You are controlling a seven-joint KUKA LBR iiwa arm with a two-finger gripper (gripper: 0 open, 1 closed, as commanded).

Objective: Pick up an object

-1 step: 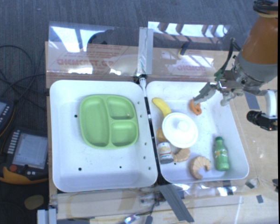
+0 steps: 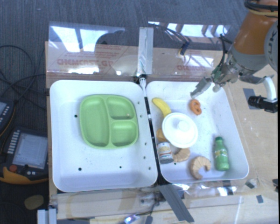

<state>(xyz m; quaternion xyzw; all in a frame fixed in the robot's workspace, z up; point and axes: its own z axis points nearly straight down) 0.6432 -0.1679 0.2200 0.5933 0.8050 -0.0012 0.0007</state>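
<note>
Arm enters from the upper right, orange band at top right, grey wrist angled down and left over the far right corner of the right bin (image 2: 233, 125). Gripper (image 2: 206, 85) hangs above that bin's far edge, tilted, pointing left and down. Two fingers (image 2: 197, 91) spread apart, nothing seen between them. Gripper is clear of the bin floor.

A green divided plate (image 2: 109, 121) in a white bin (image 2: 60, 171); a yellow banana (image 2: 161, 107), orange piece (image 2: 195, 107), white lidded bowl (image 2: 179, 129), green bottle (image 2: 220, 154), tan croissant (image 2: 199, 166).
</note>
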